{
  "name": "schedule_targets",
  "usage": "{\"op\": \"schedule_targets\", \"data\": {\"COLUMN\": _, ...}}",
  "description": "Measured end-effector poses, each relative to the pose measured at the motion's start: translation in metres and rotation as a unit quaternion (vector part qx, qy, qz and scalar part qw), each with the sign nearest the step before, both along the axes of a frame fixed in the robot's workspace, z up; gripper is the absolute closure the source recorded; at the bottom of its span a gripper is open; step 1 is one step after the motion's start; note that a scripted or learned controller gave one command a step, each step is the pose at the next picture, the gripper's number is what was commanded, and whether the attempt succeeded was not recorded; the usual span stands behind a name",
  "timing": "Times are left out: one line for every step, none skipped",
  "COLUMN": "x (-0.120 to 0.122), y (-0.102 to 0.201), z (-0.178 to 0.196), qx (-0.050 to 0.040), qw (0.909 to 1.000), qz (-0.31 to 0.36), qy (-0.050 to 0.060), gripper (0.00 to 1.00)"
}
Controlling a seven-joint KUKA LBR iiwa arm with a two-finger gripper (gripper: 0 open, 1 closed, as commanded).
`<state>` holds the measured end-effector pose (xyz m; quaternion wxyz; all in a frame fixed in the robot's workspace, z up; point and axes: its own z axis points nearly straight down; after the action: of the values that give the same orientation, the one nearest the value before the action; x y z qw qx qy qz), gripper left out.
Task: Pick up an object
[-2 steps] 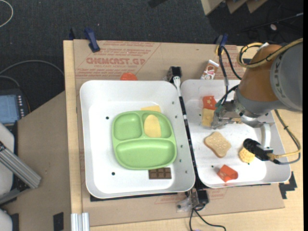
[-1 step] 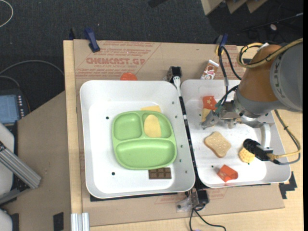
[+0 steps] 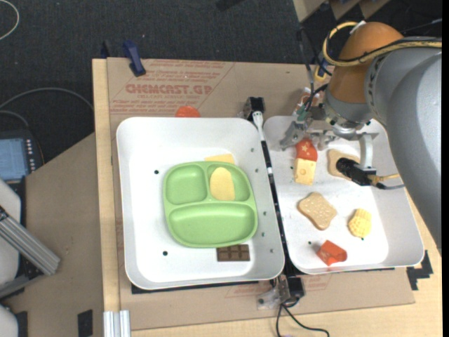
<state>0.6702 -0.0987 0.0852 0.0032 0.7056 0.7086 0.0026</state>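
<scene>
arm [image 3: 393, 69] comes in from the right, grey w/ orange band [image 3: 365, 48] above the wrist, reaching down over the back of the right bin [image 3: 403, 248]. gripper [image 3: 309, 140] sits low at the bin's rear-left area, right above a small red piece [image 3: 306, 150] that tops a yellow cheese-like wedge [image 3: 304, 169]. red piece looks to be at the fingertips, but can't tell if it's actually pinched or just under them; finger spacing not readable from this angle, too much metal and wiring in the way.

other stuff in right bin: bread slice [image 3: 317, 210] near the middle, yellow corn-like piece [image 3: 360, 223] to its right, red block [image 3: 331, 252] near the front edge, tan flat item [image 3: 342, 161] by the gripper partly hidden under a black part.

left bin [image 3: 133, 209] holds a green divided plate [image 3: 208, 206] w/ a pale yellow piece [image 3: 222, 183] in its upper right compartment. flat yellow piece [image 3: 219, 159] pokes out behind the plate, chocolate bar [image 3: 233, 253] lies just in front of it, touching or nearly. both bins rest on a cardboard sheet [image 3: 168, 86].
</scene>
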Motion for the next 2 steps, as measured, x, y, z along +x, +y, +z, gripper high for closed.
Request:
{"op": "schedule_targets", "data": {"x": -0.0026, "y": -0.0011, "z": 0.0110, "qx": -0.0005, "qw": 1.0000, "qz": -0.001, "qy": 0.002, "gripper": 1.00}}
{"op": "schedule_targets", "data": {"x": -0.0028, "y": -0.0009, "z": 0.0104, "qx": -0.0006, "qw": 1.0000, "qz": -0.001, "qy": 0.002, "gripper": 0.00}}
